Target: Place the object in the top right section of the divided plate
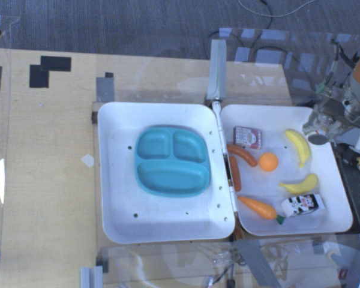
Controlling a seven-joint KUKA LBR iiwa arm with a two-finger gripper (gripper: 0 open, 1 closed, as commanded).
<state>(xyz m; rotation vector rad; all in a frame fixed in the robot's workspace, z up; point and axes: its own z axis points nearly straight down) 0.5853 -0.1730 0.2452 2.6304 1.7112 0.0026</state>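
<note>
Two white bins sit side by side on the bench. The left bin (117, 221) carries just the blue divided plate (171, 162), and all three of its wells look bare, the top right section (189, 147) included. So nothing has been delivered; as far as I can judge, the job has not really begun.

The right bin (342, 218) holds all the candidates: two bananas, one (298, 147) near the far side and one (301, 185) lower down, a carrot (259, 208), two sausages (242, 155) against the dividing wall, a small milk carton (301, 204), a red-and-white packet (248, 137) and an orange ball (268, 162). The task does not say which of these is meant, and I can't tell either.

The arm's gripper (325, 125) hovers at the far right corner of that bin, just beside the upper banana. From where I stand its end is a grey blur, so I cannot tell how it is set, and I see nothing carried in it. Picking, crossing over and placing all seem left to do.
</note>
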